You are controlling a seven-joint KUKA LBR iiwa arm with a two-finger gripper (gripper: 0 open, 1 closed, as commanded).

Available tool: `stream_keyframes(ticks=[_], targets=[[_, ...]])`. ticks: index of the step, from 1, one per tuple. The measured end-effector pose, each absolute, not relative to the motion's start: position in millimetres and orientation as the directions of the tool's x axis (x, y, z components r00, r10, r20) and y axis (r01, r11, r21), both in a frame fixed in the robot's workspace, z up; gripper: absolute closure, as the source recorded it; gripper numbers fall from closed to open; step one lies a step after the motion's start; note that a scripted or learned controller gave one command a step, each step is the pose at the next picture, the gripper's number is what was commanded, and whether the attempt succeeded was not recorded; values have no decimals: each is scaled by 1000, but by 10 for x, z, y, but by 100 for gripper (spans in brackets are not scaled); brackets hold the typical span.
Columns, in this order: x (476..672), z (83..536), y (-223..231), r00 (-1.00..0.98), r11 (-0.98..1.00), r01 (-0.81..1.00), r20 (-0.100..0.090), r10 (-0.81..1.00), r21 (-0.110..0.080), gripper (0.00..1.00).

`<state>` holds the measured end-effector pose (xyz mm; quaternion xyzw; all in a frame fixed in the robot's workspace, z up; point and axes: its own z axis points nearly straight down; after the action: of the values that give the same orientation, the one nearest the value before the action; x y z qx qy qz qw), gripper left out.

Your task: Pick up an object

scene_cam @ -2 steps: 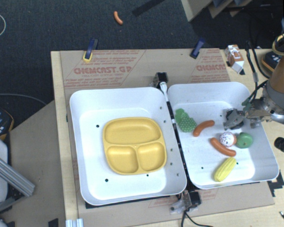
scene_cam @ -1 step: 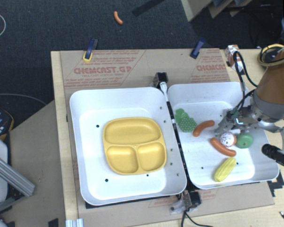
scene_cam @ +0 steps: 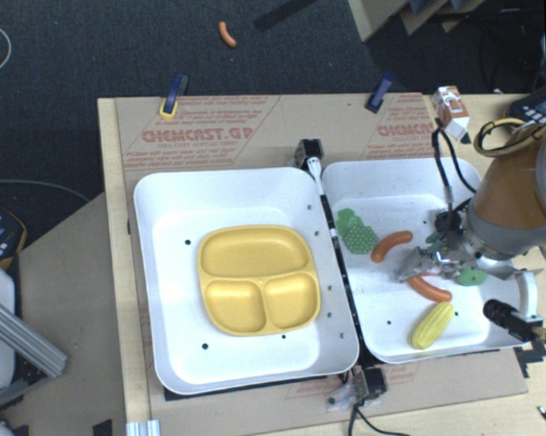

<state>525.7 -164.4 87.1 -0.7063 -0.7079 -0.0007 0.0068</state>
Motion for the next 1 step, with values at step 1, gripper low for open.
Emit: stream_keyframes(ticks=[1], targets=[[5255, 841, -1620, -1, 1, 1000, 6, 1000, -5, 0]])
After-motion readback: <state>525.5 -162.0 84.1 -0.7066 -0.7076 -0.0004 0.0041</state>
